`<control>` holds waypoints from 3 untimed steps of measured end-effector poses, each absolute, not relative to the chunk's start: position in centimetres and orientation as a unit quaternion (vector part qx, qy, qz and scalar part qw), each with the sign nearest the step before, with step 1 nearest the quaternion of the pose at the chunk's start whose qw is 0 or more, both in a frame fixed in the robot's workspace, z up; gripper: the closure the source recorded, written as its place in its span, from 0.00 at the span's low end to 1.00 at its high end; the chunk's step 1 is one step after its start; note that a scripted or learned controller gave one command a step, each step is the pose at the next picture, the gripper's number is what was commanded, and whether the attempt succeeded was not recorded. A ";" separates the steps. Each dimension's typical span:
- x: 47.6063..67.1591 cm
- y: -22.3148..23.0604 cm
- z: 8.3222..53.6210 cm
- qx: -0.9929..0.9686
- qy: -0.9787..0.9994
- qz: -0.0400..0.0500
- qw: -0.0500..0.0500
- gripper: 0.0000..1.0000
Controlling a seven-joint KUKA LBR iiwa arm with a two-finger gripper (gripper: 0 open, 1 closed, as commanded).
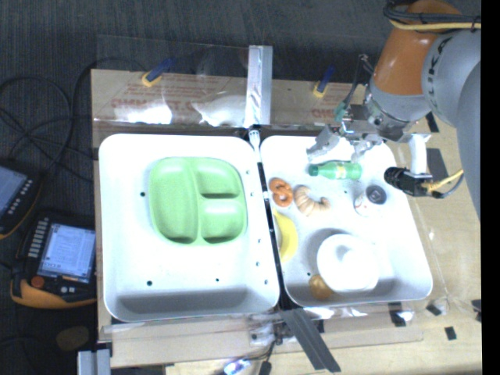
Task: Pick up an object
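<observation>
Jaws (341,137) hang spread just above the green plastic bottle (336,170) lying near the right white bin's (406,241) back wall; a white round lid (346,260) partly hides a brown item.

A: What colours sit in the left bin (117,209)?
B: The bin is white; the divided tray (197,200) in it is pale green.
A: And the right bin (406,241)?
B: White too. A green bottle (336,170), an orange pretzel (280,191), a tan croissant (311,202), a yellow banana (286,235), a white bowl (348,260)
</observation>
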State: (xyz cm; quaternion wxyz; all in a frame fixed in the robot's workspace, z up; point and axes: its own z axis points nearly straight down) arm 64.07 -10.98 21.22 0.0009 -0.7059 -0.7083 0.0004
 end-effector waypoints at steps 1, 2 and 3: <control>62.9 -18.9 15.7 -0.706 -0.709 0.002 0.000 0.00; 61.6 -21.3 9.8 -0.638 -0.770 -0.003 0.000 0.00; 67.1 -16.2 9.0 -0.645 -0.764 0.000 -0.005 0.00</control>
